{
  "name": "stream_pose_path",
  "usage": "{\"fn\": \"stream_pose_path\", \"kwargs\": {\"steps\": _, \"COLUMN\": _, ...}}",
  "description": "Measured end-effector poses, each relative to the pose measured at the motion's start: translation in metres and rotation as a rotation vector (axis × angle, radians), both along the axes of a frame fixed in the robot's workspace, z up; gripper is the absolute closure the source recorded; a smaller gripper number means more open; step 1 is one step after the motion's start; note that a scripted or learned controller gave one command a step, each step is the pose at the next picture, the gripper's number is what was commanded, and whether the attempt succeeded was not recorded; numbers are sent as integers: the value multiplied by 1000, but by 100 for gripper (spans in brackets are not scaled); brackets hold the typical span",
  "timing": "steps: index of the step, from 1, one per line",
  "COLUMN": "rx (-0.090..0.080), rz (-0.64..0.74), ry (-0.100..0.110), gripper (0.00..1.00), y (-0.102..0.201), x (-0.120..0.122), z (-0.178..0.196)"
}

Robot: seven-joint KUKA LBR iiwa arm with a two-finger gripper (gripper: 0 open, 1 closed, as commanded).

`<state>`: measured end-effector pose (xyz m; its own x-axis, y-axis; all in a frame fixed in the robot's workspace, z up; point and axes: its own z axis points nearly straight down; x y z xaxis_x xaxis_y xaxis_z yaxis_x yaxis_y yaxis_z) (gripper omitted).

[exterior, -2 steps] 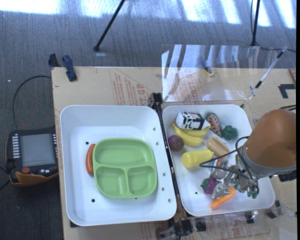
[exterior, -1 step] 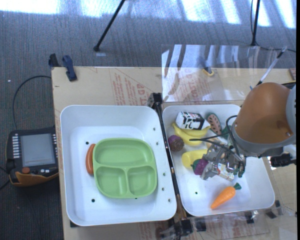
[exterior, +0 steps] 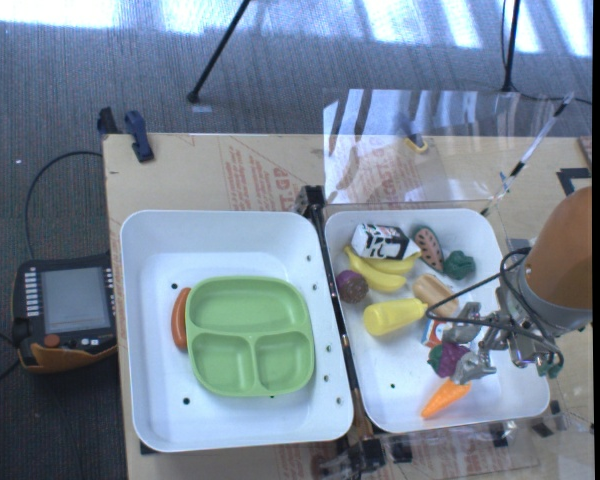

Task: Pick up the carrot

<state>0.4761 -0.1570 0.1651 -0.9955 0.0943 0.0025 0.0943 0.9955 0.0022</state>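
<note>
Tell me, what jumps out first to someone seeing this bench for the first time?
The bright green divided plate in the left bin, with a hot dog tucked against its left edge. Then the heap of toy food in the right bin, where the gripper hangs just above the orange carrot near the front.

A rounded orange-tan arm (exterior: 570,253) with a grey band, black cables and grey metal fingers (exterior: 472,368).

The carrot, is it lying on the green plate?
No, the carrot lies in the right bin, while the green plate sits in the left bin.
</note>
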Motion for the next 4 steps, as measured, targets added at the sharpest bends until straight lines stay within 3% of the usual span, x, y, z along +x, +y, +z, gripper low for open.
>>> {"fn": "stream_pose_path", "kwargs": {"steps": 1, "rx": 2, "rz": 0, "ry": 0, "gripper": 0, "y": 1, "x": 0, "z": 0}}
{"fn": "stream_pose_path", "kwargs": {"steps": 2, "rx": 2, "rz": 8, "ry": 1, "gripper": 0, "y": -8, "x": 0, "z": -81}}
{"fn": "stream_pose_path", "kwargs": {"steps": 4, "rx": -2, "rz": -759, "ry": 2, "gripper": 0, "y": -56, "x": -1, "z": -79}}
